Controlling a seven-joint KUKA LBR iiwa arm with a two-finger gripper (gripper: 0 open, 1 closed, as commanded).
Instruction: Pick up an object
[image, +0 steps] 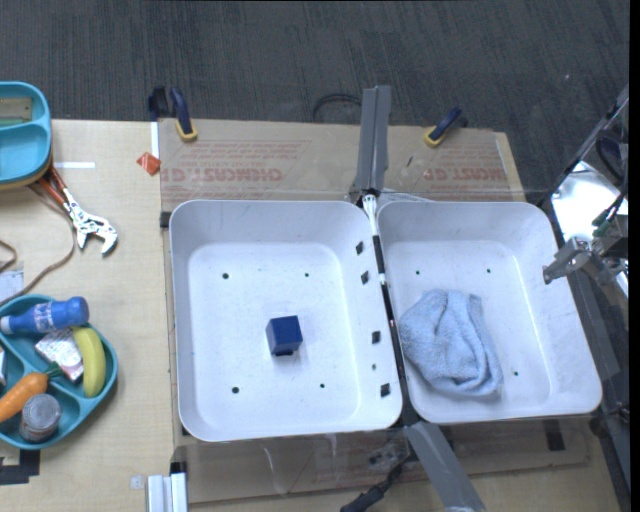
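**Nothing gripped yet: arm parked at the right edge**

From the overhead camera I see two shallow white plastic bins side by side on the counter (110, 200). The left bin (200, 390) holds a small dark blue cube (284, 334), sitting a little left of centre and towards the near side, well apart from every wall. The right bin (560, 390) holds a crumpled pale blue-grey cloth (452, 340), lying in its near-left part, just beside the divider between the bins.

Some metal hardware shows at the right edge, by the right bin's far-right wall, but I cannot tell whether it belongs to the arm, and I cannot tell how the jaws are set; nothing is visibly held.

My worries from here: the cube is small and hard, so a slightly off-centre descent could nudge it aside rather than trap it. The cloth is soft and heaped, so a shallow pinch might catch only a fold and let it slip free on lifting.
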